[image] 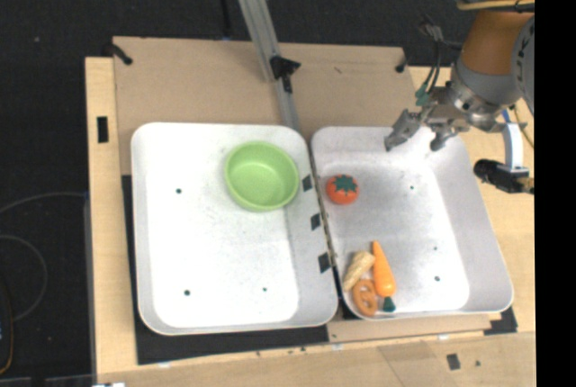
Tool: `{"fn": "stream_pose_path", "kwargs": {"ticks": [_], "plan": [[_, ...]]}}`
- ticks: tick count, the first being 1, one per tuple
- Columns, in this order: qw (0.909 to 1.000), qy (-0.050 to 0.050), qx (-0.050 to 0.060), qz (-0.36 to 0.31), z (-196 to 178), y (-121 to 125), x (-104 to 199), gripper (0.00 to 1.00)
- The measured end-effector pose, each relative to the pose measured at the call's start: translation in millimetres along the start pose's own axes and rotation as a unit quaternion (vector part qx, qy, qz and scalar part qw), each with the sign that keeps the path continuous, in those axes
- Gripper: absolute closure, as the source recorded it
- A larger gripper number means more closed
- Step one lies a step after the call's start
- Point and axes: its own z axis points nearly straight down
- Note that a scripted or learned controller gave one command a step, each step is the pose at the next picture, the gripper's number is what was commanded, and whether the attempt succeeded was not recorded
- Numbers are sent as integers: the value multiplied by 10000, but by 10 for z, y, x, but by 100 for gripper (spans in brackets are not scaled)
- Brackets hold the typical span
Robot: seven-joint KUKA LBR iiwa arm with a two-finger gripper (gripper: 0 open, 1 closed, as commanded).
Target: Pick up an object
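Observation:
My gripper [419,139] hangs over the far edge of the right bin [450,223], open, with nothing between its two fingers. A red tomato toy [342,188] lies near that bin's left wall, well to the left of the gripper and nearer the camera. At the bin's near left corner an orange carrot [382,269], a pale yellowish piece [357,267] and a round orange slice [365,296] lie bunched together.
A green bowl [261,175] sits in the far right part of the left bin [180,268]. A grey metal pole [256,12] slants up from between the bins at the back. Black clips line the divide between the bins.

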Motion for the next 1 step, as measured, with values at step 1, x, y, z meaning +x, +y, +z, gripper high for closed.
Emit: {"fn": "stream_pose_path", "kwargs": {"ticks": [1], "plan": [[10000, -7, 3, -3, -1, -1, -5, 0]]}}
